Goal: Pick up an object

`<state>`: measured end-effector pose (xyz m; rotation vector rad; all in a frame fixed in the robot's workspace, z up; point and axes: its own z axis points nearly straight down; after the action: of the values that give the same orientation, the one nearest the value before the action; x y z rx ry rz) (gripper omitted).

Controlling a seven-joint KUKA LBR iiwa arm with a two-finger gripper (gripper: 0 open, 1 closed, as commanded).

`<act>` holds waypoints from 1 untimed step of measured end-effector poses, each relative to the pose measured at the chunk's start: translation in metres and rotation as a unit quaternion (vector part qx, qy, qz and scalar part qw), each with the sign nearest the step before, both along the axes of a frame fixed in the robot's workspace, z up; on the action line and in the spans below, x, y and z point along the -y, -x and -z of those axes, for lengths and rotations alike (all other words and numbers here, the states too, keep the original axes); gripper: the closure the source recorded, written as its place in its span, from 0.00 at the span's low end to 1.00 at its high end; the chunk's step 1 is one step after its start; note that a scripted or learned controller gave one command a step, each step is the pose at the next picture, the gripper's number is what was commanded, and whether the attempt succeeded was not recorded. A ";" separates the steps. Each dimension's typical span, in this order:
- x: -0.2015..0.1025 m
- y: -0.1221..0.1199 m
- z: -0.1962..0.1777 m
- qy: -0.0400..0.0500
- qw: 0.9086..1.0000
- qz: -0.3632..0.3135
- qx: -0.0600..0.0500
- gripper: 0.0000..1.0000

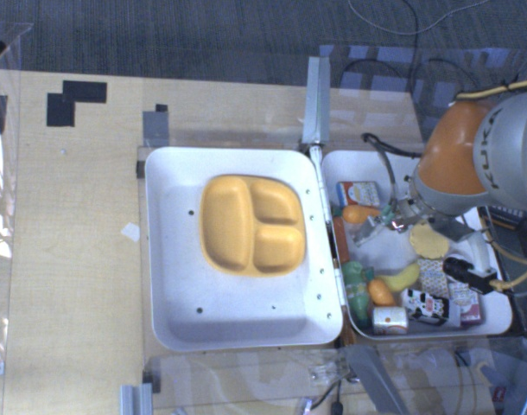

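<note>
The right bin [497, 322] holds a jumble of small items. Among them are an orange piece [360, 214], a white and red carton [360, 193], a pale yellow disc [430, 243], a yellow banana-like piece [403, 277], an orange ball [381, 292], a green item [357, 279], a small can [389, 320] and a black-and-white patterned box [426, 305]. My gripper [391, 221] reaches down into the upper middle of this bin, just right of the orange piece and left of the disc. The arm's orange band [449, 158] hides the bin's far right corner.
The left bin [173, 258] holds a yellow divided tray [250, 223]. A metal rail [315, 102] stands between the bins at the back. Cables [393, 15] lie on the floor behind, and black tape marks [73, 100] sit on the bench at the left.
</note>
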<state>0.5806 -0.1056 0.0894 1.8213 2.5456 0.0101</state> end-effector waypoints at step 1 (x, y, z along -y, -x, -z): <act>0.030 0.028 0.000 0.000 0.999 0.039 0.001 0.00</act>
<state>0.5524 -0.1353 0.0898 1.9192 2.4711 0.0108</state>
